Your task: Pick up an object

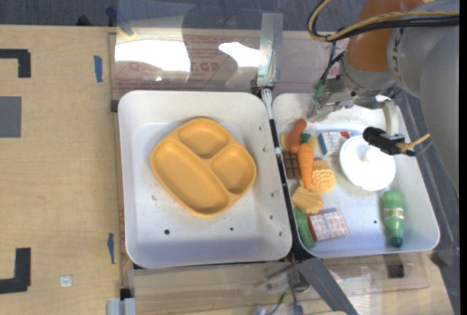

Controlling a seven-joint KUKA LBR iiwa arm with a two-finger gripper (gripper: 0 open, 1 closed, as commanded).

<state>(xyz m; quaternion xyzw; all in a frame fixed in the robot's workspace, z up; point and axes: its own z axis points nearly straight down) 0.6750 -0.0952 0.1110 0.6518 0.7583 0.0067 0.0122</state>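
Bench surface of pale wood filled the left of the frame, and two shallow white bins stood side by side on it. The left bin (139,233), in the middle of the frame, held one orange divided tray (203,165) with three compartments, lying at a slant.

The right bin (423,230) held several small things. Along its left wall there was an orange toy carrot (306,163), upright in the frame, and above it to the left a small red-orange piece (295,135). A dark brown bar (291,164) lay just beside the carrot on its left. Under the carrot were a yellow ridged piece (323,180) and a second yellow piece (307,199), touching each other. Lower, a small pink and white packet (330,223) lay near a green toy vegetable (303,227). A round white lid or dish (368,162) was in the centre right of the bin, and a green bottle (393,215) lay in the lower right corner. A small printed packet (333,141) was between the carrot and the white dish.

The grey arm (427,58) with its orange band (379,25) came in from the upper right of the frame. The gripper (330,98) was over the upper part of the right bin, above the carrot group. I could not tell the state of the claw, because the wrist covered it. No object was seen in it.
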